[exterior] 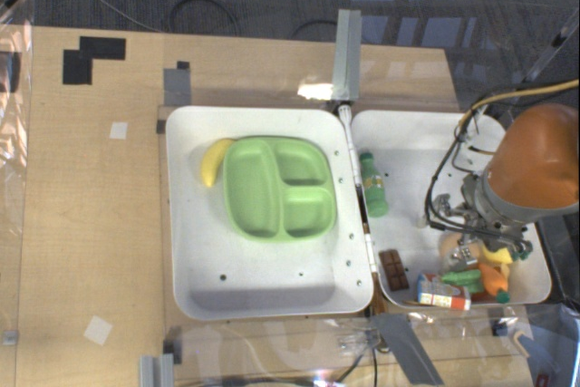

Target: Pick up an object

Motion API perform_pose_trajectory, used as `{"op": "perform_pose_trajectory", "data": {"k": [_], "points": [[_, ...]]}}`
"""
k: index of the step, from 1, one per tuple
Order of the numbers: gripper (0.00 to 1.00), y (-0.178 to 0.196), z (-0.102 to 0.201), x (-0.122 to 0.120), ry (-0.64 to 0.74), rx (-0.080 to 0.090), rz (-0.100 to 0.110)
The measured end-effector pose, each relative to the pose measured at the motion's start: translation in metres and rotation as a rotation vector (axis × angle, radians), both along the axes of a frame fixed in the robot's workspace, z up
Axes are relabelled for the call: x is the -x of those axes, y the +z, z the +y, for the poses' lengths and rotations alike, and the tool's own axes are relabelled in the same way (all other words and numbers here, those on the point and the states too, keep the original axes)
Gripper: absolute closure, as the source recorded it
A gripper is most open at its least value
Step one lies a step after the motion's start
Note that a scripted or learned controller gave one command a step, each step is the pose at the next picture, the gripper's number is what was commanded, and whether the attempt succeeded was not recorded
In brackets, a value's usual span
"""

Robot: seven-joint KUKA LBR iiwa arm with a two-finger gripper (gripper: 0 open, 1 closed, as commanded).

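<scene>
My gripper (pixel 469 253) hangs low over the near right corner of the right bin (pixel 408 140), under the arm's orange band (pixel 542 157). Right below and beside it lies a heap of toy food: an orange piece (pixel 496 284), a yellow piece (pixel 497 256), a green piece (pixel 464 278) and a small red-and-white carton (pixel 444 295). A brown chocolate bar (pixel 392 268) lies to the left of the heap. Along the bin's left wall rests a green bottle (pixel 372 185). The wrist hides part of the heap.
The left bin (pixel 190 267) holds a green divided plate (pixel 276 188) with a yellow banana (pixel 214 159) at its left edge. A metal post (pixel 346 54) stands behind the divider between the bins. Cables (pixel 453 163) loop off the wrist.
</scene>
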State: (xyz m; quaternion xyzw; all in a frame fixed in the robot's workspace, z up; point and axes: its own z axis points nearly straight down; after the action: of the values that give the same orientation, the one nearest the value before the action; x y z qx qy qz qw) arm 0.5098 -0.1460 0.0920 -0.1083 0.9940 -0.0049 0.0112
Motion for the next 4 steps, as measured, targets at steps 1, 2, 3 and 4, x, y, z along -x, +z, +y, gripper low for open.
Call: {"op": "perform_pose_trajectory", "data": {"k": [1,2,3,4], "points": [[0.0,-0.002,0.021,-0.078,-0.094,-0.008,0.005],[0.0,0.041,-0.064,-0.081,-0.138,-0.004,0.008],[0.0,0.003,-0.061,0.0,-0.202,-0.006,-0.001],[1.0,0.016,-0.06,-0.004,-0.196,-0.002,-0.013]]}}
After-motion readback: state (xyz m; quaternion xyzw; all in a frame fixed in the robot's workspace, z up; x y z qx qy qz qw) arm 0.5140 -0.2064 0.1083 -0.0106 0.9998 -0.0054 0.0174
